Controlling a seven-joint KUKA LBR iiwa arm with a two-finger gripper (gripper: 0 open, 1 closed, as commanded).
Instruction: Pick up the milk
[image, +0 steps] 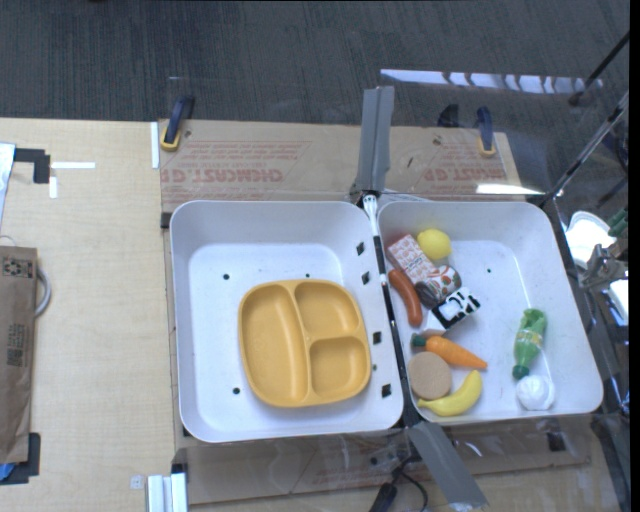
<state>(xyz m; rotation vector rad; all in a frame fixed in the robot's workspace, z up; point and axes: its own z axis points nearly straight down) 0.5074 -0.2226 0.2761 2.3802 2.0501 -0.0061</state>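
Where the right bin (556, 262) holds the milk (456, 308), the carton lies flat near the bin's middle, long axis running lower-left to upper-right, just above the carrot (457, 351). Claw (603, 263) state: cannot tell.

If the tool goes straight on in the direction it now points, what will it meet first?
Probably the right wall of the right bin: the tool sits at that edge and seems to point down, though depth is unclear. The milk lies further inside.
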